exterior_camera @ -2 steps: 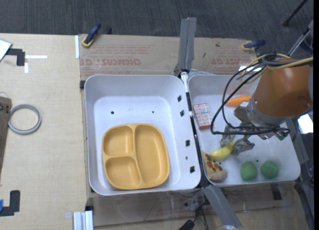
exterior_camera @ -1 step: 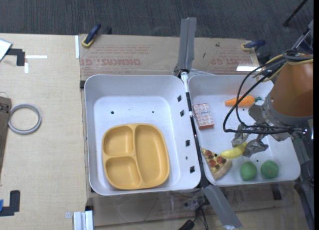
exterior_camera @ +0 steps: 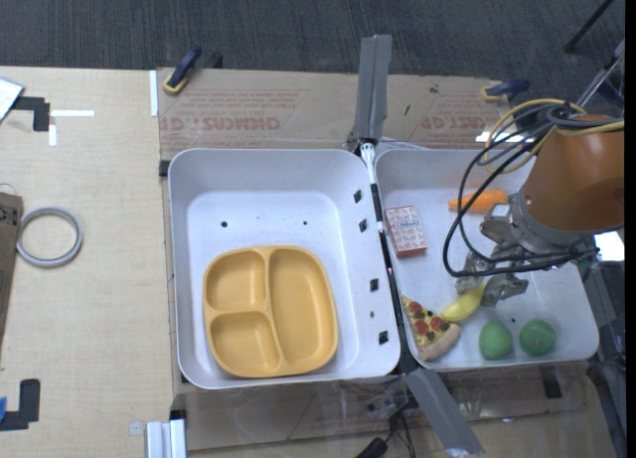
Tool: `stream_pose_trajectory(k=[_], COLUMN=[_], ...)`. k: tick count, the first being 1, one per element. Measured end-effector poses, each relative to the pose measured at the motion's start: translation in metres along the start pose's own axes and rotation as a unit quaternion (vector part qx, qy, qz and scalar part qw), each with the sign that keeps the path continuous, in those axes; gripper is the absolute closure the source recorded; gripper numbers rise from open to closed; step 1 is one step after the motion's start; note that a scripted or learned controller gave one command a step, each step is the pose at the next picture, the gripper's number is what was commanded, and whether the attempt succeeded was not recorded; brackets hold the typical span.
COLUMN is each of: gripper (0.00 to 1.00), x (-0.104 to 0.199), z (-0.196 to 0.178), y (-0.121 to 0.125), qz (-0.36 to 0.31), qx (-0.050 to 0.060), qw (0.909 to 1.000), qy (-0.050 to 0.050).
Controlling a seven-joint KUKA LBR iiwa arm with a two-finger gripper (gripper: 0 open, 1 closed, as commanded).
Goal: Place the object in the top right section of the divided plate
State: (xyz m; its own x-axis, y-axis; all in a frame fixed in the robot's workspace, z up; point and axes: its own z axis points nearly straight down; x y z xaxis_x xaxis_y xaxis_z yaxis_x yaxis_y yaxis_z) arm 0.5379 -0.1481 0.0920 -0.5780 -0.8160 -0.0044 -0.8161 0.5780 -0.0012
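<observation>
Nothing is on the divided plate [exterior_camera: 268, 309] yet, so the task looks barely started to me. Going left to right: a roll of tape [exterior_camera: 47, 236] lies on the wooden bench top, well away from the action. Next comes the left bin [exterior_camera: 189, 208] with the yellow plate sitting toward its near side, all three sections bare. The top right section, the tall one as far as I can judge, is the target.

Over the divider, the right bin [exterior_camera: 586, 332] has all the candidates: a small red and white box [exterior_camera: 404, 229] near the divider, a pizza slice toy [exterior_camera: 429, 327] at the near edge, a banana [exterior_camera: 463, 304] just beside it, an orange carrot-like thing [exterior_camera: 477, 202] further back, and two green round fruits [exterior_camera: 495, 340] near the front.

The gripper [exterior_camera: 500, 282] hangs low right over the banana's end, which makes the banana my guess for the object. Can't tell what the gripper is doing, too much cable and wrist in the way, and I can't see anything clearly gripped.

Still left: grab, lift, cross the bin walls, drop. The pizza slice touching the banana could get dragged along.
</observation>
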Motion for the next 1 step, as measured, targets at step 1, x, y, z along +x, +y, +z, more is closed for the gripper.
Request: stream_pose_trajectory(k=[1], gripper=[1.0], x=[-0.0293], z=[-0.0008], y=[-0.098], qz=[-0.129], qx=[0.001], qw=[0.9916], qy=[-0.001])
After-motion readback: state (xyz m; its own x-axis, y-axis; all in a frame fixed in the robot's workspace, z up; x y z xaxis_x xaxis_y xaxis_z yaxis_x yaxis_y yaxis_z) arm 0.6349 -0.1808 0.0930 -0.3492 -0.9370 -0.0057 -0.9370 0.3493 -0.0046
